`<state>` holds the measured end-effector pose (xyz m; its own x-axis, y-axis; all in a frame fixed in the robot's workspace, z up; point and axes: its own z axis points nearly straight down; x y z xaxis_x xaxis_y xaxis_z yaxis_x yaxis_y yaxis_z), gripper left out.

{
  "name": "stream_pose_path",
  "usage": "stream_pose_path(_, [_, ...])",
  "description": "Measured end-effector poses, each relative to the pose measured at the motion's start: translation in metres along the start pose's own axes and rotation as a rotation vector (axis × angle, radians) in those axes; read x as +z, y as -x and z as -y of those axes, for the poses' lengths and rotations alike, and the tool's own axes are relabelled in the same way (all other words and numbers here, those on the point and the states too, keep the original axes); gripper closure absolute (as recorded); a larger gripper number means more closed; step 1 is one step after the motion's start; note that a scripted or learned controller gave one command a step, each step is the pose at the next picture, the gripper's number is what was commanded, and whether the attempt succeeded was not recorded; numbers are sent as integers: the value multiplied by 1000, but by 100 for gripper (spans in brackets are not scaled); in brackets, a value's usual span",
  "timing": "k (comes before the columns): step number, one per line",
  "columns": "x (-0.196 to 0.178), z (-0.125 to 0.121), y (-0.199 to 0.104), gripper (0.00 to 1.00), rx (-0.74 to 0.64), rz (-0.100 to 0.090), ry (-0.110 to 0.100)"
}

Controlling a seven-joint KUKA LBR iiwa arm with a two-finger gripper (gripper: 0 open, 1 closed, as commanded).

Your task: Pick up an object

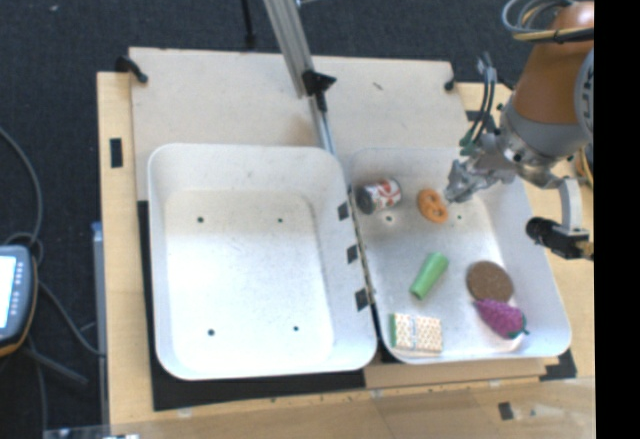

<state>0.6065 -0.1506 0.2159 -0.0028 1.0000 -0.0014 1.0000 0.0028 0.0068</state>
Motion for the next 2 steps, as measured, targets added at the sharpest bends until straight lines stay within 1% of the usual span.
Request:
stream_pose_path(1, [-65,1,3,100,0,1,2])
stream_pose_path(2, [-52,14,-39,100,-2,-1,-6])
